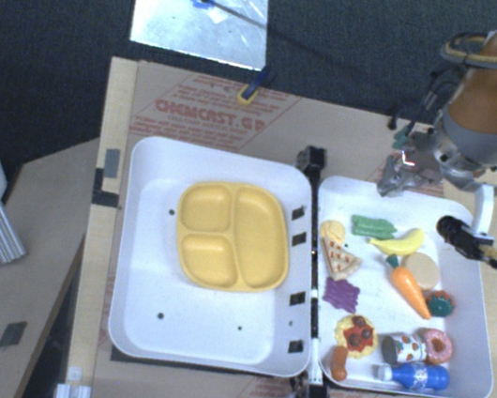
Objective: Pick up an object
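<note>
My gripper (396, 184) hangs over the far edge of the right bin (479, 348), above and behind the toys. Just below it lie a green pickle-like piece (373, 227) and a yellow banana (399, 242). Further down the bin are a pizza slice (341, 258), an orange carrot (407, 286), a purple leaf shape (342, 295), a small round pizza (357, 334), a pink donut (438, 346) and a blue bottle (414, 375). Nothing shows between the fingers.
The left bin (133, 316) holds a yellow divided plate (229, 235). A black divider with clips (310, 261) runs between the bins. A black cable part (459, 234) hangs over the right bin's far right. A metal sheet (204, 2) lies at the back.
</note>
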Action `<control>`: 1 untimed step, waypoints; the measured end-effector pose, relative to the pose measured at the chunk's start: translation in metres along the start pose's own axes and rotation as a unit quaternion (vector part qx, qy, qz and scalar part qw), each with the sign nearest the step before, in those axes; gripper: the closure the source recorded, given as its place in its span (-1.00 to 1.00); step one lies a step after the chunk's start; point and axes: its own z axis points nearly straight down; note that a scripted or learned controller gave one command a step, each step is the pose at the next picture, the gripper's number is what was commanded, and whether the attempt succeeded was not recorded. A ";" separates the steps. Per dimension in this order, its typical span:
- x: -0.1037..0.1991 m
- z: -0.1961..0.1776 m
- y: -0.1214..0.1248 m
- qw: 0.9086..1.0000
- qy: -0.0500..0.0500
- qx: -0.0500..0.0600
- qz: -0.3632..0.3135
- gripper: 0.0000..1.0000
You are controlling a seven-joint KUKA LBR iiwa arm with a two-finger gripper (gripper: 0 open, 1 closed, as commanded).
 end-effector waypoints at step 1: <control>0.001 0.008 -0.048 1.000 0.000 0.003 0.003 1.00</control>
